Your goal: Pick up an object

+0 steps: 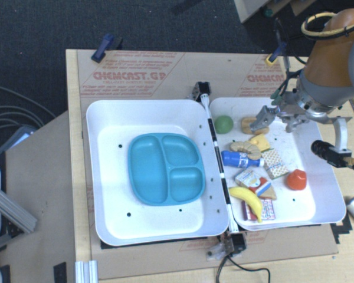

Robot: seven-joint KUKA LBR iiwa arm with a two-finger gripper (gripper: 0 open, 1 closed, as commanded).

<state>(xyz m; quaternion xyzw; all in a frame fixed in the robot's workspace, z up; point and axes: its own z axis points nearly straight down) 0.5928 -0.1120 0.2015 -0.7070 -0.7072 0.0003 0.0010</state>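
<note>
This is a robotics lab or test cell, not a home. A bench topped with brown board [165,69] printed "CHEMCAST" bears two shallow white bins [100,158] clipped side by side. One bin holds a blue sectioned tray [165,168]; the other holds toy food, such as a plastic banana [248,198]. Dark carpet [47,16] lies beyond, loose cables [12,108] trail at the left, and a grey-and-orange industrial arm [333,52] leans in.
</note>
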